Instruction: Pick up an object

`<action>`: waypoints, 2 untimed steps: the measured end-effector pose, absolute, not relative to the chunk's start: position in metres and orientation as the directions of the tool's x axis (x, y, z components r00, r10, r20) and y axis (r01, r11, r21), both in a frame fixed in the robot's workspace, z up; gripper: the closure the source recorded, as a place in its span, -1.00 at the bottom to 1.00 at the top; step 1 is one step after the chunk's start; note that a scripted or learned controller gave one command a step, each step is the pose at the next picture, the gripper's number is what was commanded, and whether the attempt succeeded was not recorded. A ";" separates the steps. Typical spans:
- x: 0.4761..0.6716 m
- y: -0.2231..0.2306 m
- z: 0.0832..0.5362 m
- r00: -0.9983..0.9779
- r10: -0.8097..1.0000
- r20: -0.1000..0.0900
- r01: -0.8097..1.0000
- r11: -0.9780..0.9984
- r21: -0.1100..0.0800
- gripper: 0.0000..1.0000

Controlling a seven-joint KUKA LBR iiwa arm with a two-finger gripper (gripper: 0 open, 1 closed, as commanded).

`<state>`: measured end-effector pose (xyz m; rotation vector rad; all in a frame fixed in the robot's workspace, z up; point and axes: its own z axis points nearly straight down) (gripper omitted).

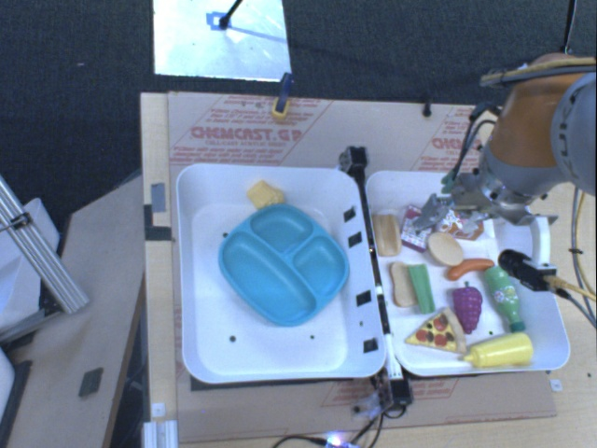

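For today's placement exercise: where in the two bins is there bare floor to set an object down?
Left bin: bare floor along the front and left, around the blue divided plate; a yellow piece sits behind it. Right bin: crowded with toy food, pizza slice to yellow bottle, with the gripper above.

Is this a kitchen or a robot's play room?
Probably a robot test lab, not a kitchen. A grey and orange robot arm reaches over white bins holding toy food, like a pizza slice and grapes.
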<state>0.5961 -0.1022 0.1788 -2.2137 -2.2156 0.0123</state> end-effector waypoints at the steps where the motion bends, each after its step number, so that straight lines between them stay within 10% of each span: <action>1: 0.599 -0.102 0.186 -0.003 1.000 0.000 1.000 0.003 0.001 -1.00; 2: 0.599 -0.112 0.135 -0.001 1.000 0.000 1.000 0.001 -0.001 -1.00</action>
